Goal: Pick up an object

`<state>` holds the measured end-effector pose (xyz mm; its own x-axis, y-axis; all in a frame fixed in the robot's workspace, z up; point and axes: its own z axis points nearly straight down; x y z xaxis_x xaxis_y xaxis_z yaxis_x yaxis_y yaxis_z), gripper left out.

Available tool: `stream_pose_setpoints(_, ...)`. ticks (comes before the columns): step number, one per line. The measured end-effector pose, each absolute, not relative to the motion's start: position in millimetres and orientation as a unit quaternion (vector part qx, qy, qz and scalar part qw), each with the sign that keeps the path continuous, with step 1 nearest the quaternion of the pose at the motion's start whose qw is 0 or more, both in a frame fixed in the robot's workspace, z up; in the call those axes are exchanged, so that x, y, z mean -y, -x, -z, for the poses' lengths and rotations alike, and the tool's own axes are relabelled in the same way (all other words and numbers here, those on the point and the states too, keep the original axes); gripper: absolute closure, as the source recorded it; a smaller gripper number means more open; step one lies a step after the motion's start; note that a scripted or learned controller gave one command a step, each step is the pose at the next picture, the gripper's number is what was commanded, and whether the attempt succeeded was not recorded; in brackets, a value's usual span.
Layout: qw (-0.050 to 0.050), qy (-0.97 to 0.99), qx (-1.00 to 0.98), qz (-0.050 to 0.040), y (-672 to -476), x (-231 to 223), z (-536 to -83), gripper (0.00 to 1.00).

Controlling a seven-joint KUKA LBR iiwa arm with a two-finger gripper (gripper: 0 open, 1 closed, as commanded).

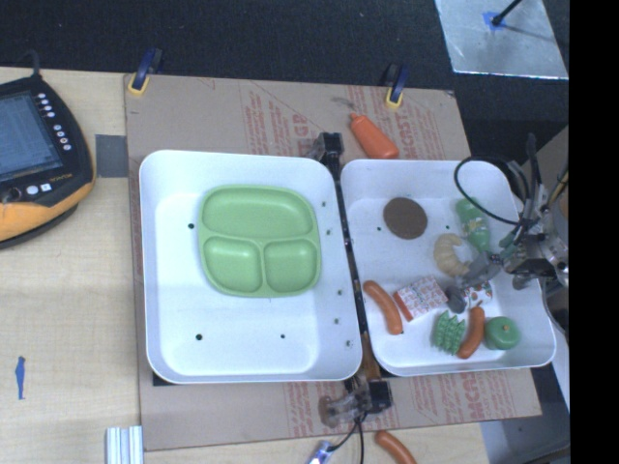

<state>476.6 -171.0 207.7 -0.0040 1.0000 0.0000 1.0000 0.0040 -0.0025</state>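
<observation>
Right bin (pixel 387 177): brown disc (pixel 405 217), two sausages (pixel 384 307), green items, packet (pixel 420 298).

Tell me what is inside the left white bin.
The left white bin holds one green divided plate, lying flat, its three compartments bare. Whatever lies beneath the plate is covered.

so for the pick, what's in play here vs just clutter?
In play: gripper; right bin items: brown disc, sausage, red-white packet, green ball.

Clutter: green divided plate, orange carrot, teach pendant, blue clamps.
</observation>
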Motion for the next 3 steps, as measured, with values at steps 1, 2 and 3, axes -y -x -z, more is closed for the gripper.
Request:
stream_pose_setpoints(1, 0.002, 0.705, 0.709, -0.0025, -582.2, 185, -90, 0.00)
stream_pose_setpoints(2, 0.001, 0.704, 0.710, -0.0025, -583.1, 186, -102, 1.00)
stream_pose_setpoints(3, 0.001, 0.706, 0.709, -0.0001, -615.3, 119, -167, 1.00)
